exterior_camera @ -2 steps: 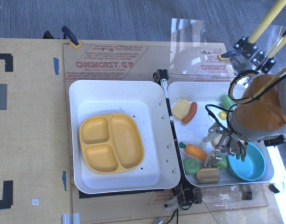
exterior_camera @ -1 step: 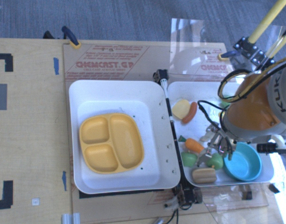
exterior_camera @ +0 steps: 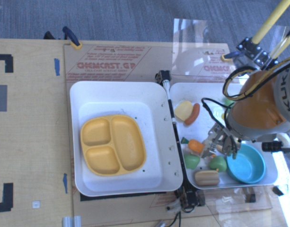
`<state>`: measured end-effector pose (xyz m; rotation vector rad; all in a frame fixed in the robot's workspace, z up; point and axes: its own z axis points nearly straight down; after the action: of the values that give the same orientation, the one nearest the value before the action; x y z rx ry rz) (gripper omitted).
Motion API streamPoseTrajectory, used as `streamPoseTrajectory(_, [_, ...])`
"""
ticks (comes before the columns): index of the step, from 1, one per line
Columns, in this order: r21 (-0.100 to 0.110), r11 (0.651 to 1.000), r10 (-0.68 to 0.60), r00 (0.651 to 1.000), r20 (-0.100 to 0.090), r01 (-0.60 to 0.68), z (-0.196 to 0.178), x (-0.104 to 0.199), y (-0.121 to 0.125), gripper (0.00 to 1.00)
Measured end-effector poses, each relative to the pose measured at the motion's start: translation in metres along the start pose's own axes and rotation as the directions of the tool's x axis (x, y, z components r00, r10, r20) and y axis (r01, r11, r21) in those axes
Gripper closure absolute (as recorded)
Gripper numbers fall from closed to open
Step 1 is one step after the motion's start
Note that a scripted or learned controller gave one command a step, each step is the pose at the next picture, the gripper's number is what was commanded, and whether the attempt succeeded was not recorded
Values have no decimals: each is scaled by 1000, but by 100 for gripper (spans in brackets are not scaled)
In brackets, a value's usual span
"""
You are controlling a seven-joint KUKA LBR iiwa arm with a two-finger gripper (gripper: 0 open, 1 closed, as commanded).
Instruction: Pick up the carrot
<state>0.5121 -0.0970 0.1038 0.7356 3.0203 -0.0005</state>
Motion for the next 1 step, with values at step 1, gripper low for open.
streamPoseTrajectory(1, [0, 993, -117, 993, 3, 117, 10, 21, -11, 100])
